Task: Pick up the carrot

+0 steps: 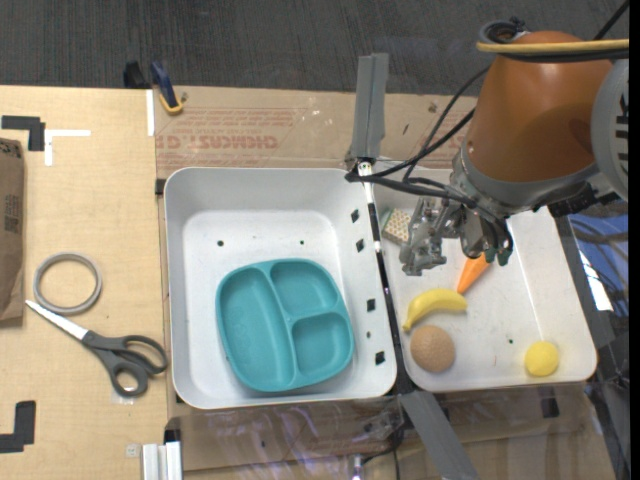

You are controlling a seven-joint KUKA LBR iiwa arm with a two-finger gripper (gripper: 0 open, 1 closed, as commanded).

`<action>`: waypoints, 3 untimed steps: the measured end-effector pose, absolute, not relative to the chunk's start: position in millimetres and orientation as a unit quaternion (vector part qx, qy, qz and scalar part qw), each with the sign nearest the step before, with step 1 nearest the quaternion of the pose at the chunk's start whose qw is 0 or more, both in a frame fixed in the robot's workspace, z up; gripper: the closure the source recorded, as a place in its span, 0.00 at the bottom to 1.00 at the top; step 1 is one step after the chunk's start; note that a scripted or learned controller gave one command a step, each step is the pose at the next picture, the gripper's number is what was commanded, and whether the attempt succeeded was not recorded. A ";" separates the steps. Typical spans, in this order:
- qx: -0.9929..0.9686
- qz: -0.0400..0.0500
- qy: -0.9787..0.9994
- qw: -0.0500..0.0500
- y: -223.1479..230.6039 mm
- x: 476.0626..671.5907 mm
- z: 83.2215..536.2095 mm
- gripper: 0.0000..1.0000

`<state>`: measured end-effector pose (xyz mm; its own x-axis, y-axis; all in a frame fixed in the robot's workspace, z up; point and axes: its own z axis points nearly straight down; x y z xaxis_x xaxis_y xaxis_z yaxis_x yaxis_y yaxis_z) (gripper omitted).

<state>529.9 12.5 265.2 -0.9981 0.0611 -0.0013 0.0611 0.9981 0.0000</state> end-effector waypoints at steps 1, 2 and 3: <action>-0.059 0.000 0.998 0.000 33.0 478.4 230.0 1.00; -0.057 0.000 0.998 0.000 52.3 483.5 197.8 1.00; -0.115 0.000 0.993 0.001 5.2 484.5 191.7 1.00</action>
<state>484.5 5.2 191.7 -0.9738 -0.2276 -0.0010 -0.2276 0.9738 0.0001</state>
